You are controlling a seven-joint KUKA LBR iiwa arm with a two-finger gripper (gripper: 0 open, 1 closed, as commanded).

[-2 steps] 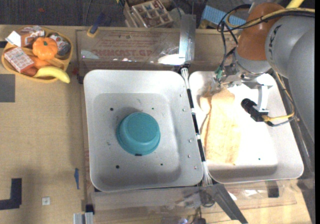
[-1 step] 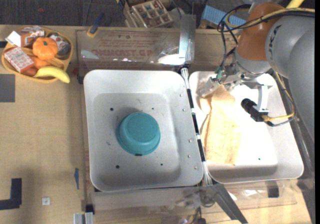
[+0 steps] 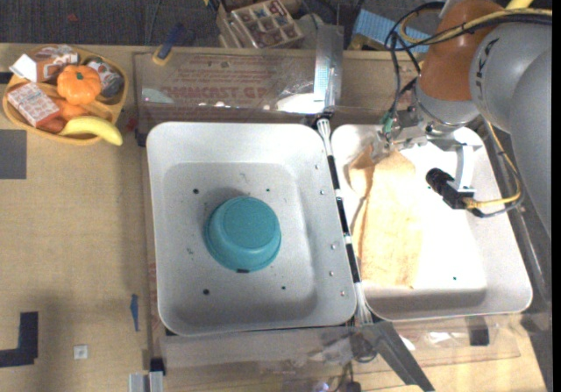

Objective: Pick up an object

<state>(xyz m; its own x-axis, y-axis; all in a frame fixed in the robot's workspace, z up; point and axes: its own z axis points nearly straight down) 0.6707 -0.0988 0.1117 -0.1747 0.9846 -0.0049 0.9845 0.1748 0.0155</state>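
A grey KUKA arm (image 3: 508,66) with an orange band (image 3: 460,39) above its wrist reaches in from the right over the right-hand white bin (image 3: 508,289), its gripper (image 3: 390,138) lowered at the bin's upper left corner, where the top edge of a tan cloth (image 3: 390,224) rises to meet it. Whether the gripper is open, closed or pinching the fabric cannot be told from this angle, as the wrist housing and cables crowd that spot. The cloth spreads down the left half of the right bin, lying against the wall nearest the divide between the two bins, its upper end narrowing toward the gripper. In the left-hand white bin (image 3: 175,153), a teal bowl (image 3: 244,232) sits upside down near the middle, well apart from the arm. Behind the left bin stands a clear plastic box (image 3: 237,83) along the bench's far edge. At the bench's upper left corner, a shallow basket (image 3: 17,110) holds toy food, including a small orange pumpkin (image 3: 79,83) and a yellow banana (image 3: 92,128) lying along its front rim. A black cable connector (image 3: 443,187) hangs from the arm above the right bin's floor.
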